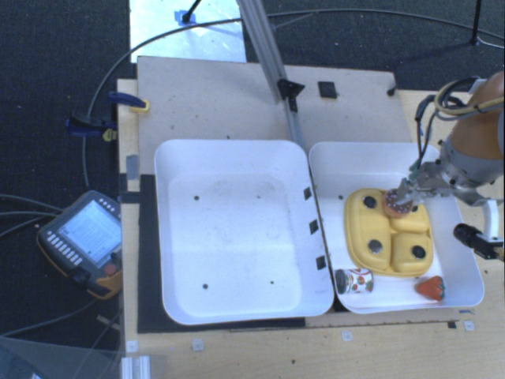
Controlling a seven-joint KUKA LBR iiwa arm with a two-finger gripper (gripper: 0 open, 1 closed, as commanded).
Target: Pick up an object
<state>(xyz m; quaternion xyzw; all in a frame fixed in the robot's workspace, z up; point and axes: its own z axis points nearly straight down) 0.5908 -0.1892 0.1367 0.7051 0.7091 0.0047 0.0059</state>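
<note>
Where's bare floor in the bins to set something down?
The left bin is bare white floor from wall to wall. The right bin is crowded: yellow tray mid-floor with the pincer over it, can and red piece along the near wall. Its far strip beyond the tray is bare.

Bright, even overhead light; white bins (237,235) near blown out, soft faint shadows, slight blur overall, glare patch beyond counter's (221,101) far-left corner.

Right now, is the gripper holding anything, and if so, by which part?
Cannot be told. The gripper is down at the upper edge of the yellow tray in the right bin, but nothing shows between its fingers.
</note>
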